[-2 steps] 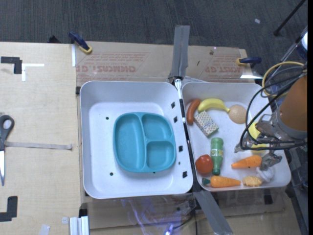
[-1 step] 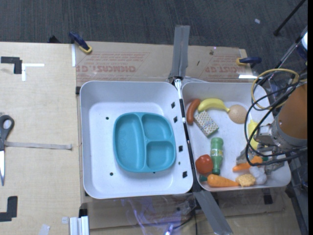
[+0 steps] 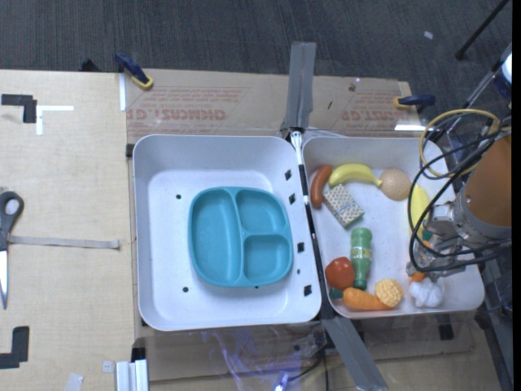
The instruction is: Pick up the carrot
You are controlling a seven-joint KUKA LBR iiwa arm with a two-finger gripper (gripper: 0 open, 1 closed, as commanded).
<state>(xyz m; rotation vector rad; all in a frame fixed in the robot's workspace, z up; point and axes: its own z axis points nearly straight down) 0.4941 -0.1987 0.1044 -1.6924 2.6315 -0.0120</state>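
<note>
The small orange plastic carrot (image 3: 364,300) lay at the front edge of the right-hand shallow white bin (image 3: 370,142), its thick end touching a red plastic tomato (image 3: 339,272) and its tip just beside a yellow corn-like piece (image 3: 389,292). A green plastic bottle (image 3: 361,255) stood just behind them. The grey arm's two-finger gripper (image 3: 429,255) hung at that bin's right side — well apart from the carrot — above a white lumpy item (image 3: 426,294). Cables hid the claw, so whether it was apart or together could not be told. In the left-hand white bin (image 3: 159,243) sat a teal three-compartment plastic plate (image 3: 241,236).
</note>
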